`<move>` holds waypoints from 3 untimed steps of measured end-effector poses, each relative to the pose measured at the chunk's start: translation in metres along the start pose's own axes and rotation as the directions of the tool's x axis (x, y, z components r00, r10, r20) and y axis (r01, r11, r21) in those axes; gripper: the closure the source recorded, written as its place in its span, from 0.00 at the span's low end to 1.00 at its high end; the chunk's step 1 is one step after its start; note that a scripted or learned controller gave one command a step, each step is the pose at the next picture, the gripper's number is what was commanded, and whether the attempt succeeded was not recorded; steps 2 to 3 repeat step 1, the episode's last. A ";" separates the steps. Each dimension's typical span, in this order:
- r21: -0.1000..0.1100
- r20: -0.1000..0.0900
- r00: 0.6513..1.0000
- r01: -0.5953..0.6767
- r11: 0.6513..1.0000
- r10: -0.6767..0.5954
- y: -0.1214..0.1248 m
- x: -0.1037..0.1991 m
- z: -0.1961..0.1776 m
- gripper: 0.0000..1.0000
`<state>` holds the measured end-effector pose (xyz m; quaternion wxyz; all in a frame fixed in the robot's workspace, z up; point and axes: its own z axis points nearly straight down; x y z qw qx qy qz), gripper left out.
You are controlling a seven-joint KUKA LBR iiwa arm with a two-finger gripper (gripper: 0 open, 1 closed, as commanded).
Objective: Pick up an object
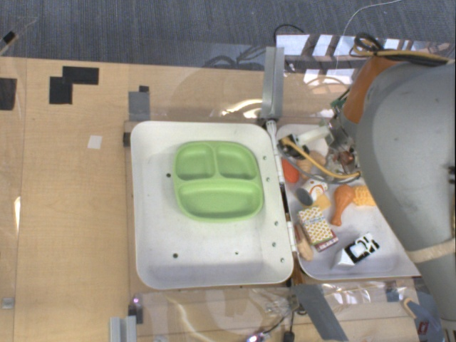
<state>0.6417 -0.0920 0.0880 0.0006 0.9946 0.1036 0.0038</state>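
Note:
The grey arm with its orange band (365,84) comes in from the right and covers much of the right bin (388,258). My gripper (339,150) hangs low over the far part of that bin, among the clutter. Just in front of it lie an orange drumstick-shaped toy (343,201), a small red-orange piece (289,171) and a grey rounded piece (306,195). A checkered tan packet (316,227) and a black-and-white block (362,248) rest nearer the front edge. I see nothing lifted off the bin floor.
The left bin (153,241) holds a green divided plate (216,179) at its middle. A grey post (272,84) stands at the far end of the wall between the bins. The wooden bench (64,212) stretches to the left.

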 end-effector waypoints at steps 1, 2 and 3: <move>0.000 0.000 1.000 0.008 1.000 -0.008 -0.001 0.002 -0.010 1.00; 0.000 0.000 1.000 0.008 1.000 -0.008 -0.001 0.002 -0.010 1.00; 0.000 0.000 1.000 0.008 1.000 -0.008 -0.001 0.002 -0.010 1.00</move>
